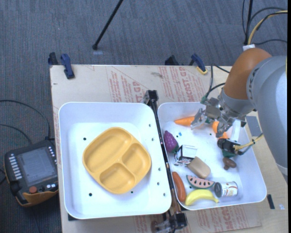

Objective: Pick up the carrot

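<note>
The carrot is an orange cone lying at the far left end of the right bin, tip pointing left. My gripper hovers just right of it, at the bin's far edge, with its fingers spread open. The left finger stands at the carrot's thick end. A second small orange piece shows between the fingers; whether it belongs to the carrot is unclear. Nothing is clearly clamped.
The right bin also holds a purple eggplant, a small white box, a tan block, a watermelon slice, a banana, a red sausage and a can. A yellow divided plate lies in the left bin.
</note>
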`<state>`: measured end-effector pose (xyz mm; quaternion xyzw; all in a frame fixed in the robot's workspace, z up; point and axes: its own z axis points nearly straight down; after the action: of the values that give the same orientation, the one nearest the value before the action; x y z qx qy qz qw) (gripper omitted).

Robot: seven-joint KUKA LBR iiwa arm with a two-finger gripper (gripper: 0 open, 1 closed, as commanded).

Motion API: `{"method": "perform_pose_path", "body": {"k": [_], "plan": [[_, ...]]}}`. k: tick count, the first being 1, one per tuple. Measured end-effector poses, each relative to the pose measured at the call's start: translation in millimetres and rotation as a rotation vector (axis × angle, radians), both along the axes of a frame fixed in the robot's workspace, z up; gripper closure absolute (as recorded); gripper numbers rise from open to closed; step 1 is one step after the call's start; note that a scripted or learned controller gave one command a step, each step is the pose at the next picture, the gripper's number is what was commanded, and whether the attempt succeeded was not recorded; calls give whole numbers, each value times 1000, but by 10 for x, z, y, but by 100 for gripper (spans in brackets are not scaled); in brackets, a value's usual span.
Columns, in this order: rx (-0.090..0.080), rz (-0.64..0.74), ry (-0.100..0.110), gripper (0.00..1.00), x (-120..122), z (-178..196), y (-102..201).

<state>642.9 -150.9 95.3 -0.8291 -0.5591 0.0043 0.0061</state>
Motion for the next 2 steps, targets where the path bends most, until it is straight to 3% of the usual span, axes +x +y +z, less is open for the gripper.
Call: {"method": "perform_pose_path", "body": {"k": [1, 2], "plan": [[2, 1, 4, 100, -2, 96, -3], [2, 2, 5, 0, -4, 92, -3]]}}
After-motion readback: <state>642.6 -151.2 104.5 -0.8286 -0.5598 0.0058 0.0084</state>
